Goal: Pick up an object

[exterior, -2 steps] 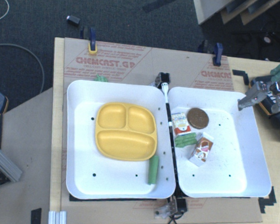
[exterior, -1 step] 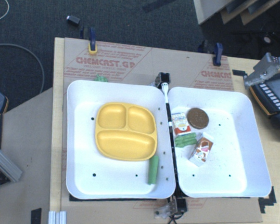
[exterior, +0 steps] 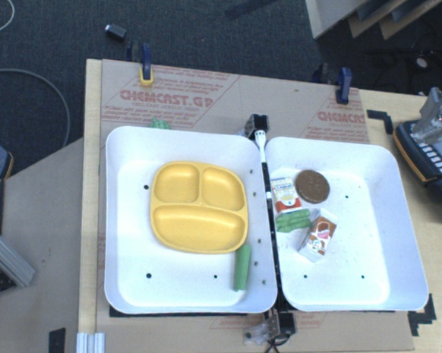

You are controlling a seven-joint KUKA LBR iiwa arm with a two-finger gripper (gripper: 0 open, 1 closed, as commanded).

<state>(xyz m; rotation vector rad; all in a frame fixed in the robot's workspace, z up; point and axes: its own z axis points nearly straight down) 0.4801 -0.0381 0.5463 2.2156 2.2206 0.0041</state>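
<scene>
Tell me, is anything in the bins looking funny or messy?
A little. The green stick in the left bin lies beside the yellow tray, not in it. In the right bin, a small carton sits tilted among the huddled items.

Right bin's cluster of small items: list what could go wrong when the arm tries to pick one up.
1. The brown round disc, red-and-white carton, green stick and small tilted juice box lie close together, so a grasp may catch or push a neighbour.
2. The carton and green stick lie near the right white bin's inner wall, likely leaving little room on that side.
</scene>
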